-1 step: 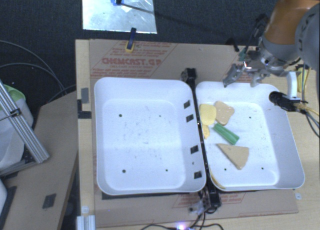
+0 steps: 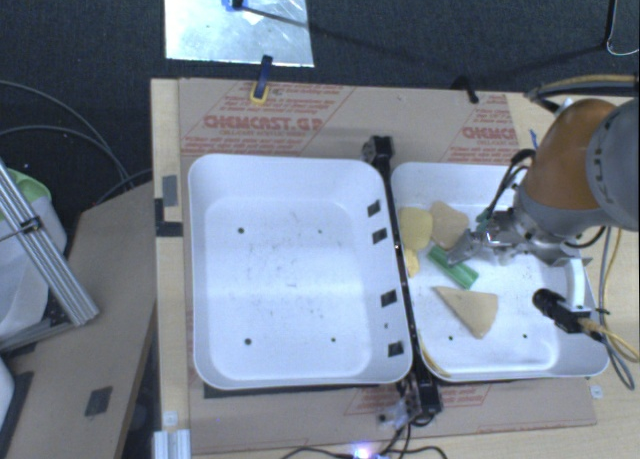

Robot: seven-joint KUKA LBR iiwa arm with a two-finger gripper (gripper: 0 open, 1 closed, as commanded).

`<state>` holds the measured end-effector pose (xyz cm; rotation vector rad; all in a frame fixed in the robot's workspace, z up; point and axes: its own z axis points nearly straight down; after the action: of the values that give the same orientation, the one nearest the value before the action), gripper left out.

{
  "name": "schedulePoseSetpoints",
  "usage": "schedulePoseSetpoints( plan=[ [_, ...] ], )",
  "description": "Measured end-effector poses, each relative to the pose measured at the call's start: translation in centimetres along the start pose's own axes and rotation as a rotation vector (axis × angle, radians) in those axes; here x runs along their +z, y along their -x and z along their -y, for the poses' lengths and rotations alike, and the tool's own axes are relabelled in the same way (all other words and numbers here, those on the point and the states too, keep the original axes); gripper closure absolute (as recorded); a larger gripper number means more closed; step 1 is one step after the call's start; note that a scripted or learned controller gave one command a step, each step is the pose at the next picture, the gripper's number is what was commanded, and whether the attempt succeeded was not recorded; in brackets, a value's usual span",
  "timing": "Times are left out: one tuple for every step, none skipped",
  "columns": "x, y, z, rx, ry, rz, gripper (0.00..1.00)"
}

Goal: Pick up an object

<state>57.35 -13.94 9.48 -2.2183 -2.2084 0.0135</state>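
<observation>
I've got the gripper [image 2: 468, 245] low in the right bin [image 2: 520, 352], right over the green piece [image 2: 452, 267] to grab it; whether it's closed, I can't tell

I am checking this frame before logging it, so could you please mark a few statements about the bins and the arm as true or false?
1. The green object lies in the right bin. True.
2. The gripper is over the left bin. False: it is over the right bin, by the green object.
3. A tan wedge lies in the right bin. True.
4. The wedge lies in the left bin. False: it is in the right bin.
</observation>
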Motion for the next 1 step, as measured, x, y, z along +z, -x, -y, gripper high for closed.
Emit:
schedulePoseSetpoints(
  plan=[
    [1.31,1.24,8.69,0.0,0.007,0.0,0.0]
  ],
)
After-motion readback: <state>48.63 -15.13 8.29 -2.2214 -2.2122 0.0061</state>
